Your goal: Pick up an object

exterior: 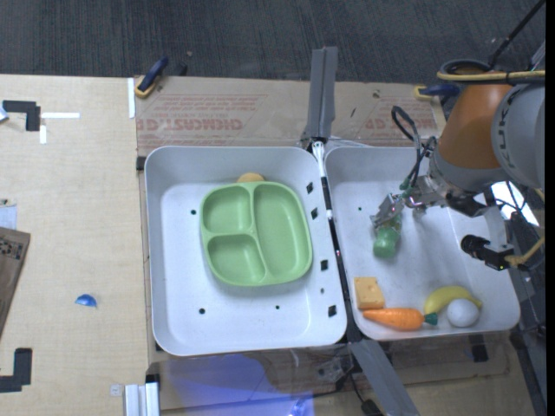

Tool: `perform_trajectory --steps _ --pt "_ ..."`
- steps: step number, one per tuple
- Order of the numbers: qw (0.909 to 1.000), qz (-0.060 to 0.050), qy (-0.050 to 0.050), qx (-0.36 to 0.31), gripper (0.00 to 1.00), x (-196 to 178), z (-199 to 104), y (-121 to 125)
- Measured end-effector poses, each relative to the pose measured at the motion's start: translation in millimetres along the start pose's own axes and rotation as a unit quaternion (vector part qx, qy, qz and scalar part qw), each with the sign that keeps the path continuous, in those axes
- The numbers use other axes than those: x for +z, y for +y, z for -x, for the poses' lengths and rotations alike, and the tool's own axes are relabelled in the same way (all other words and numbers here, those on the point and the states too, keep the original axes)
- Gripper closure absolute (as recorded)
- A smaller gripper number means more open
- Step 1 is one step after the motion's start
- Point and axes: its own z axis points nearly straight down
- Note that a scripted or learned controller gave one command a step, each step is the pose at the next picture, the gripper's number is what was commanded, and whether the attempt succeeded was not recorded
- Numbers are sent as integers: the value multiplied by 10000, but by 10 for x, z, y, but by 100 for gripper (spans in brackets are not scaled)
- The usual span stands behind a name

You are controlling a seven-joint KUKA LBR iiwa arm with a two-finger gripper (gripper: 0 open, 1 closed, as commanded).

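the gripper (388,217) hangs low over the right bin (347,232), near the middle of it and a bit toward the far edge. right under its tips sits a small green thing (385,243), round and soft looking, maybe a toy vegetable. i cannot tell if the gripper is touching it or just above it, and i cannot tell how it is set for a grab.

this looks like the step of reaching down to grab. the green thing is the best pick, because it is alone, with bare white floor all around it.

to do it well, the arm should come straight down so the green thing is in the middle of the gripper, not off to one side. a round thing can pop out if it is squeezed near its edge. go low enough to hold it around its fat part, squeeze slowly, then lift straight up.

along the near edge of the right bin lie a yellow block (369,292), a carrot (395,318), a banana (447,299) and a white egg (462,313). they are packed close, so they would be harder to grab.

the left bin (173,310) holds a green divided plate (257,232), with a little orange thing (251,178) peeking out at its far edge.
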Motion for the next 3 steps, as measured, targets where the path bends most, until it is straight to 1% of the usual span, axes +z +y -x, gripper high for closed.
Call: perform_trajectory --steps 1,2,3 --pt "10000 1 0 14 100 -85 13 4" --pt "9991 9 -7 422 100 -532 277 5" --pt "9991 9 -7 422 0 -532 276 5"
